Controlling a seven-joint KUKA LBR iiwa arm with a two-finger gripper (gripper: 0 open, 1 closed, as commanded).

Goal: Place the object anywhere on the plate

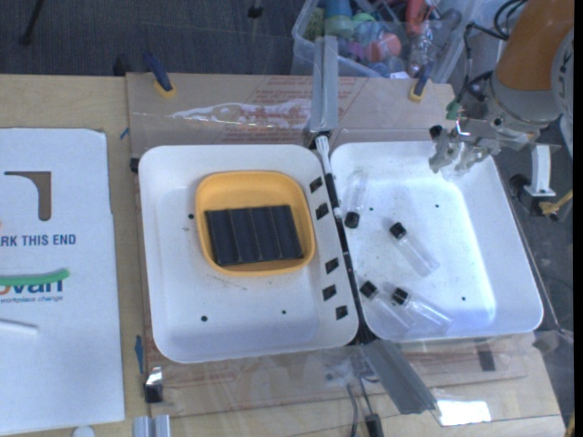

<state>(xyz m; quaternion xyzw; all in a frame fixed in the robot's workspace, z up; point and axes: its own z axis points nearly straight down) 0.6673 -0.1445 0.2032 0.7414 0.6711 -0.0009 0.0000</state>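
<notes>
The claw (458, 157) hovers over the right bin's (510, 271) far corner; whether its fingers are apart, I cannot tell. Below-left of it lie clear vials (410, 248). Far left, the yellow plate (253, 189) carries a dark ridged block (253, 235) in the left bin (164, 271).

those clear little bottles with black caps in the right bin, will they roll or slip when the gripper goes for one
Probably both. The clear plastic bottles with black caps lie on their sides on the smooth floor of the right white bin, so a nudge would likely set one rolling. Their round, glossy walls look slippery for the two-finger gripper. They appear small and empty, so probably light.
</notes>
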